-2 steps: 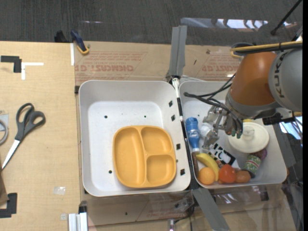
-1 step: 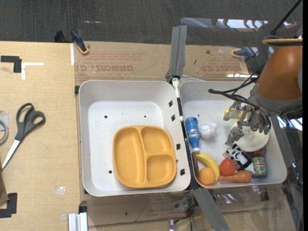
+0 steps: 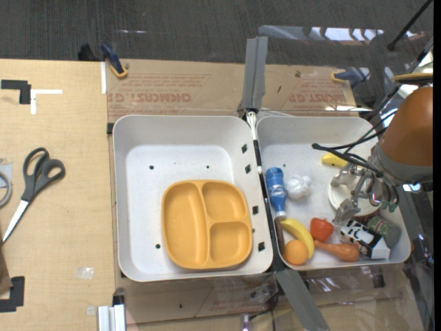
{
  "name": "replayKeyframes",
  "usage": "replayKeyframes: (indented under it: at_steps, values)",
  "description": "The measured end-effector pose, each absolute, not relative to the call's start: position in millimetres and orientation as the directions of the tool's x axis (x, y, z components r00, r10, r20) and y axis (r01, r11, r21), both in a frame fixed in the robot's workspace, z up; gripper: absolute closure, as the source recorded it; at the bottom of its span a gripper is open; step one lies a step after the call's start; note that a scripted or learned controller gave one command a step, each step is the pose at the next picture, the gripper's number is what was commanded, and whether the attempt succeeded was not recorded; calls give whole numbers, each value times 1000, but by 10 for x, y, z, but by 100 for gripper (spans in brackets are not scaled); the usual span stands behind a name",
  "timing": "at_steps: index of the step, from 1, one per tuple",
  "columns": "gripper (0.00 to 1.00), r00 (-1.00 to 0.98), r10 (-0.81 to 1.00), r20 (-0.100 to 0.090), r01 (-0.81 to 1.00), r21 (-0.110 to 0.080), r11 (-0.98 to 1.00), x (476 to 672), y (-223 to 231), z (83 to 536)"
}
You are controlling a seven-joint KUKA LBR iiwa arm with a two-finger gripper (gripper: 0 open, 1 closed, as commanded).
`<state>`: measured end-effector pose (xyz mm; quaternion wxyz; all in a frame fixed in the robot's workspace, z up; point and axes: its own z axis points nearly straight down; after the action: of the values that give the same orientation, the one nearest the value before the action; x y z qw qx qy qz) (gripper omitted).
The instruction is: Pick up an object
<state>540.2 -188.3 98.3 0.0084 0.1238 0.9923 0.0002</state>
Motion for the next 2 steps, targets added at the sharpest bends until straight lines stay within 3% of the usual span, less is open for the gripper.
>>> replayKeyframes:
  at_steps: [1, 2]
  values:
    - [0, -906, 423, -13, 423, 4, 906, 6139, -1443, 976]
    - [0, -888, 459, -12, 459, 2, 888, 5245, -1143, 973]
